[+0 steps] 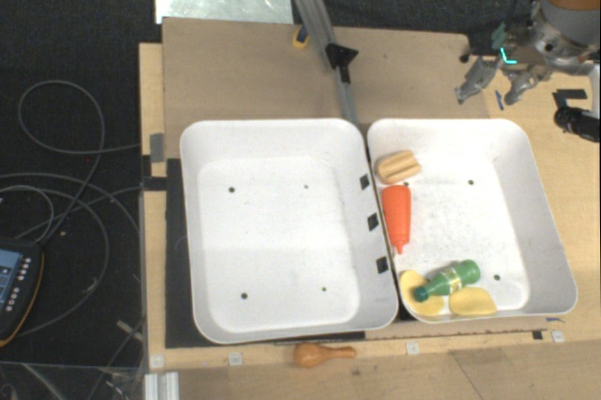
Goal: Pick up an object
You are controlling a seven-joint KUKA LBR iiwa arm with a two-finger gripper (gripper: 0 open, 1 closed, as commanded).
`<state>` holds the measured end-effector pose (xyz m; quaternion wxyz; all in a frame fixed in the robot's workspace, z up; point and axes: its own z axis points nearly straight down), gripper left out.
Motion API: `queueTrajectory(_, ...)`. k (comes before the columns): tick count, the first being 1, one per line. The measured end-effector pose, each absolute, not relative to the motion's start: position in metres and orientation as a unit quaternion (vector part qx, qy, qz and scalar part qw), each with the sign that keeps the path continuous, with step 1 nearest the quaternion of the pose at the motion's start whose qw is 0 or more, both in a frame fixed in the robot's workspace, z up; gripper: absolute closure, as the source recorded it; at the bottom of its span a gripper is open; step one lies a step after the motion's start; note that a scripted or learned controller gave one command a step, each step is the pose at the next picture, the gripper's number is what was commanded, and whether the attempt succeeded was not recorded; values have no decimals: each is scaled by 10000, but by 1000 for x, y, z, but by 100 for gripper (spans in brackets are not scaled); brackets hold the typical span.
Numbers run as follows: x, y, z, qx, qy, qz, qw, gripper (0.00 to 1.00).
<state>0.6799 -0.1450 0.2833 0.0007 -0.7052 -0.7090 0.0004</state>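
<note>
Two smooth white plastic bins (272, 229) sit on a matt brown counter (244, 74); a glossy orange plastic carrot (397, 215) lies beside a shiny green bottle (449, 279).

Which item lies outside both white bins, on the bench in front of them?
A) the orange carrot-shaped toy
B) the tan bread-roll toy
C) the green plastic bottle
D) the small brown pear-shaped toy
D: the small brown pear-shaped toy lies on the bench just below the front rim of the left white bin, while the other three items sit inside the right white bin.
</note>
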Motion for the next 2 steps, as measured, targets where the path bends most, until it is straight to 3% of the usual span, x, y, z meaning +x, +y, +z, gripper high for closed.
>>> queueTrajectory(1, 680, -145, 286, -7044, -7098, -3, -12, 0)
queueTrajectory(2, 689, -139, 238, -7046, -7096, 4, 5, 0)
